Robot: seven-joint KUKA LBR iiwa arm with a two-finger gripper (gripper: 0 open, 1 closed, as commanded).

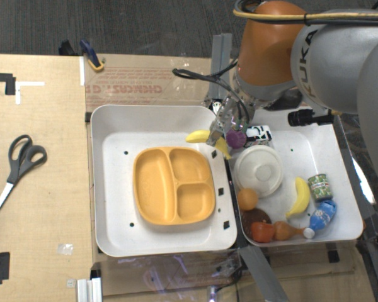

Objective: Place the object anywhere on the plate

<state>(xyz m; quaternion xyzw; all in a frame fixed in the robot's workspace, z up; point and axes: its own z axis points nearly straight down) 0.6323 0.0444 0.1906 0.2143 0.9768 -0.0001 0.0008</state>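
Note:
An orange-yellow divided plate (155, 187) lies in the middle of the left bin (107, 168). My gripper (219, 134) hangs over the wall between the two bins, just beyond the plate's far right corner. A small yellow banana-shaped object (198, 136) sticks out to the left of the fingers, and its other end shows below them, so the fingers look shut on its middle. A purple item (237, 138) sits right beside the fingertips on the right-bin side.
The right bin (340, 162) holds an upturned white bowl (259, 168), a banana (298, 197), a green can (319, 185), a blue bottle (321, 216), an orange (247, 199) and red-brown fruit (259, 226). Scissors (19, 162) lie on the bench at left.

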